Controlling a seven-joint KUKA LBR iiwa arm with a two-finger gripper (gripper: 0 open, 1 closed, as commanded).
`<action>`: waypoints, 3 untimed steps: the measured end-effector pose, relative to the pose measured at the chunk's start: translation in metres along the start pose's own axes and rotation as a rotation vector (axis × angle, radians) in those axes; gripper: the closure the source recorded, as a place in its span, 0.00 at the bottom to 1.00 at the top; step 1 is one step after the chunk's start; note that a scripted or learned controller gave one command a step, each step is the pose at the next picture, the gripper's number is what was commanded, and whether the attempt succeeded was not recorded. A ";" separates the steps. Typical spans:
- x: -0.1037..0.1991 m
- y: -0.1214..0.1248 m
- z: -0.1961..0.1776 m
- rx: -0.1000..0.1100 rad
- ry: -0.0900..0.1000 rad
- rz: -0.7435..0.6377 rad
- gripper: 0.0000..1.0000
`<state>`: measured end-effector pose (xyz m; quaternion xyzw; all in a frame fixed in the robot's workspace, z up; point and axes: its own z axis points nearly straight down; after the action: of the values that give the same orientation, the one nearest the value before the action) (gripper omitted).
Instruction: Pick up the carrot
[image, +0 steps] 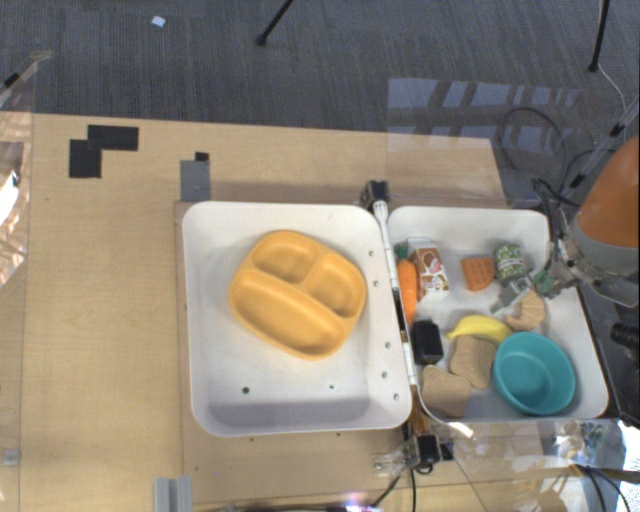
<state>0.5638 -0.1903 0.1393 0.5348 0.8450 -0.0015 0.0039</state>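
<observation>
Against the right bin's (570, 300) left wall, carrot (407, 284) lies untouched beside a small carton (430, 269). Gripper (520, 293) sits well right of it near the bin's right side, grip state unclear. Reach, grasp and lift all left.

The tool (530, 290) hangs over the right bin (470, 215), near that bin's right wall; the bowl (535, 372) lies just in front of it, the banana (478, 327) in front and to its left, and the small packet (510, 262) just behind and to its left. Further left of the tool sit the waffle piece (478, 272), the carton (429, 269) and then the carrot (407, 284) along the bin's left wall; the left bin (290, 410), well left of the tool on the desk (100, 330), holds the divided plate (298, 293).
</observation>
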 end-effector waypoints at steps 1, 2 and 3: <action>0.067 0.008 0.050 -0.011 0.002 0.099 0.00; 0.086 0.082 -0.049 -0.007 0.006 0.437 0.00; 0.154 0.063 -0.047 -0.001 0.009 0.395 0.00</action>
<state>0.5545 -0.0235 0.1849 0.6904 0.7235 0.0021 0.0003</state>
